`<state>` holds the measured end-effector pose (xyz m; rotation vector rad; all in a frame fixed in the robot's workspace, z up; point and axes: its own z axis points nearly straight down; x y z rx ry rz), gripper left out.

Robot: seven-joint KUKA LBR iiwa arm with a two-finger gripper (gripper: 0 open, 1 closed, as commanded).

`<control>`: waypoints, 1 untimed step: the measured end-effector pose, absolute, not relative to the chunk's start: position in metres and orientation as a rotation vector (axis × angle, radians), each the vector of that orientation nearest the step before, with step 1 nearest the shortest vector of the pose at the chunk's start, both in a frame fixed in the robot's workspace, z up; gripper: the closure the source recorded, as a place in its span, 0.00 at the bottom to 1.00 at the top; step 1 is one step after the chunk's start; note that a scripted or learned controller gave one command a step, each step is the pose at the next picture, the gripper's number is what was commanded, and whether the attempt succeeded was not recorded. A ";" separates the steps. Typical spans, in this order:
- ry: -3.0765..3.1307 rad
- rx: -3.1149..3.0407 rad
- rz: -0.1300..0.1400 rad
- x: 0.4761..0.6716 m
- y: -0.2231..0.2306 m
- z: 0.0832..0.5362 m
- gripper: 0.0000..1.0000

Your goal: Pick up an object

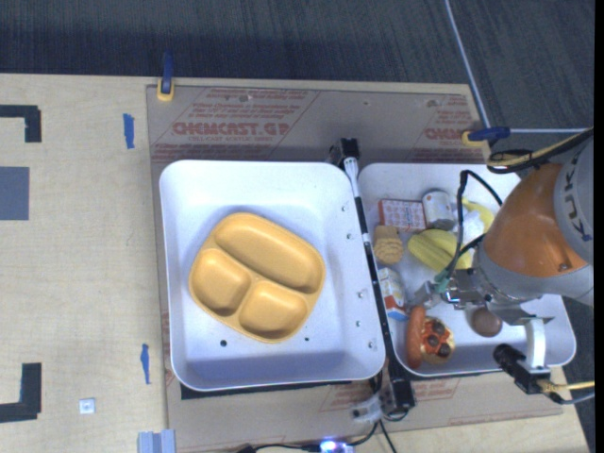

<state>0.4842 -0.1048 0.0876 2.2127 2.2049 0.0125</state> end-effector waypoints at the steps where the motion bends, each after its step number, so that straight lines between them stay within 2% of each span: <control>1: 2.207 2.212 0.013 0.485 -0.104 0.098 1.00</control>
